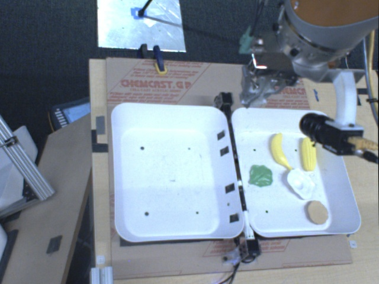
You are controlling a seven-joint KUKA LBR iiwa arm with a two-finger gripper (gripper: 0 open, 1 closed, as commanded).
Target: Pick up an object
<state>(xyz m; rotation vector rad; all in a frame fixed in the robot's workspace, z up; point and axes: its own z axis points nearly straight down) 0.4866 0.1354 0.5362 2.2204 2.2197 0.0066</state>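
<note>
**A:** Look at the right-hand bin [340, 218], everything is gathered there. A banana [279, 151] lies lengthways just right of centre, a corn cob [308, 153] beside it, partly under a black cylindrical fitting [323, 132] that juts in from the right.

**B:** And below those?

**A:** A green leafy piece [260, 176] near the divider, a white object [301, 183] touching the banana's lower tip, and a round tan biscuit-like thing [317, 212] at the lower right. The left bin [124, 218] is the neighbour, so I'd guess the program picks from the right one.

**B:** Where's the gripper [260, 87]?

**A:** Up at the top of the frame, over the cardboard [177, 84] just behind the right bin's back edge. It hangs high under the grey and orange arm [331, 10], well apart from every item. Nothing sits between its fingers; whether they're spread or closed, I can't tell from here.

**B:** So no pick yet.

**A:** Not yet, I'd say. It's parked clear so the camera sees the bin.
</note>
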